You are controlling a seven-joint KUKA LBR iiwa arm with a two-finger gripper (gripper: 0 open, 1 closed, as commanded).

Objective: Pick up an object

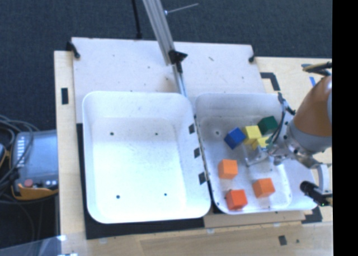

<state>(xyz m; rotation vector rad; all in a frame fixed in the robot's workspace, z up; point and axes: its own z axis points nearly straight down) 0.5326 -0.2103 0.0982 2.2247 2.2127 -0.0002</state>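
Observation:
The right bin holds several small blocks. A blue block, a yellow block and a green block sit close together toward its back. Three orange blocks lie nearer the front: one at mid-left, one at the front right and a redder one at the front edge. My gripper reaches in from the right, low over the bin floor just in front of the yellow block. A bit of yellow shows right by its tip. The arm covers the bin's right side.
The left bin stands beside the right one, sharing a middle wall. A slanted metal pole rises behind the bins. A grey box with cables sits off the bench at the left.

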